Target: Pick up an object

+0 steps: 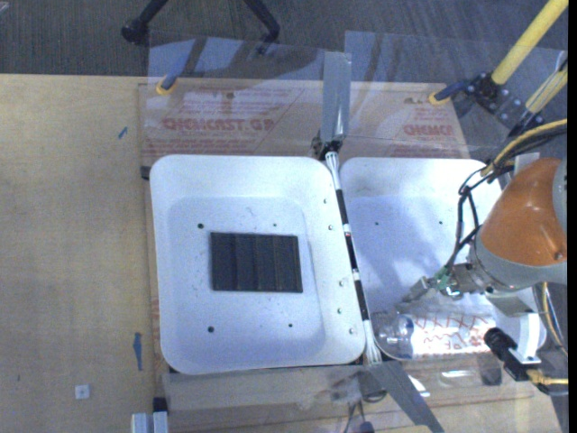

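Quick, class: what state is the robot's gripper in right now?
Gripper: cannot be told; it sits low in the right bin, above a clear patterned packet.

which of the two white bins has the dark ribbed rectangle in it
The left shallow white bin: a dark ribbed rectangular slab lies flat at its middle. The right shallow white bin instead holds a clear red-patterned packet near its front, under the grey-and-orange arm.

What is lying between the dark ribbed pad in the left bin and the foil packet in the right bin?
In the camera view, between the dark ribbed pad and the foil packet lie bare white bin floor and the two bins' adjoining rims.
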{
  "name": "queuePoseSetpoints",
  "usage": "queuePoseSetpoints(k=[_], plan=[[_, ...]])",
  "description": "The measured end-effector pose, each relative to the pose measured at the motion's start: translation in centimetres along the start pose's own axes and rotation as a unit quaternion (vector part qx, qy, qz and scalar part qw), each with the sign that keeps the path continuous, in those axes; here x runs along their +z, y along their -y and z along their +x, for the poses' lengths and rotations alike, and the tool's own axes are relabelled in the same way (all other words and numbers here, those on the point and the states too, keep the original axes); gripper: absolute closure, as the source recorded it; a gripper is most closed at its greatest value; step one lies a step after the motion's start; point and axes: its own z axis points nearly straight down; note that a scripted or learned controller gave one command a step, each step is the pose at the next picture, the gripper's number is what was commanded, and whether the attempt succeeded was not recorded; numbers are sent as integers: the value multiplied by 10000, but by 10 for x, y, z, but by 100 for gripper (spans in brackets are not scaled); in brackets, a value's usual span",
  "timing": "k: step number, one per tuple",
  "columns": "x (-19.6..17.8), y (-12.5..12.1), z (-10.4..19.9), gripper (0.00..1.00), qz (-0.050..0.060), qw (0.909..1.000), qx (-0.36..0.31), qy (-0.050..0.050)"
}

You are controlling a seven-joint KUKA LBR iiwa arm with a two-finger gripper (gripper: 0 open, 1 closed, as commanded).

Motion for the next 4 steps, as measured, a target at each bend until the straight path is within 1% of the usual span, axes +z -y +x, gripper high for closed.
queuePoseSetpoints(k=[1,2,3,4], plan=[[-32,-11,-52,0,27,9981,614,-5],[-42,-11,-53,100,11,9981,618,6],[-43,-12,-54,0,2,9981,622,17],[0,2,-6,0,5,9969,-780,-2]])
